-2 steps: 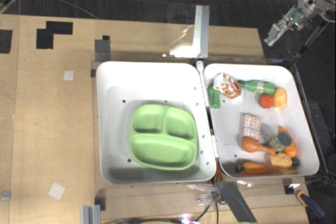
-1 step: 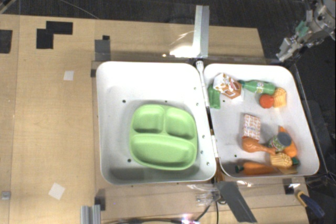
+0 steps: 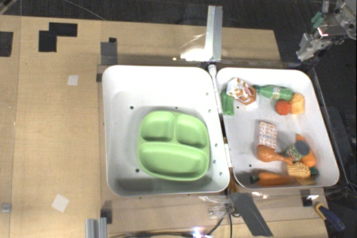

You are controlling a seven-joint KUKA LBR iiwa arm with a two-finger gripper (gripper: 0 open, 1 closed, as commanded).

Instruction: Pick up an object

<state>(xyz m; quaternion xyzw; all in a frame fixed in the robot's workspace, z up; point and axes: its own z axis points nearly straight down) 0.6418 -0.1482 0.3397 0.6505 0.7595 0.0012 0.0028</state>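
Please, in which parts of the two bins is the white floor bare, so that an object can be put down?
Left bin: bare floor surrounds the green tray, widest toward the far wall. Right bin: one bare patch lies between the green bottle and the small box. Its near and far ends are crowded.

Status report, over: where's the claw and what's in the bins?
Claw above right bin's far corner, carrying nothing. Small toy foods piled in right white bin. Green divided plastic tray in left white bin.
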